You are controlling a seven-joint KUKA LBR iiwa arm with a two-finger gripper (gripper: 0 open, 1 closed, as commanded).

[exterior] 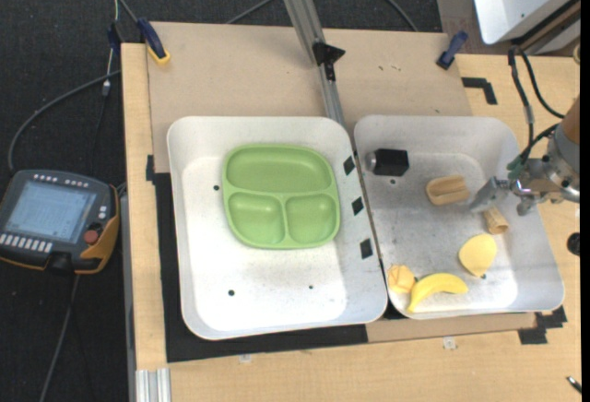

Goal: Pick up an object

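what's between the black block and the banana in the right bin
In the camera view, the stretch from the black block down to the banana is bare, scuffed bin floor. The tan bread-like piece lies off to the right of that line.

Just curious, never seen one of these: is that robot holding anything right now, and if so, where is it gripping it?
Nothing I can see in its hand.
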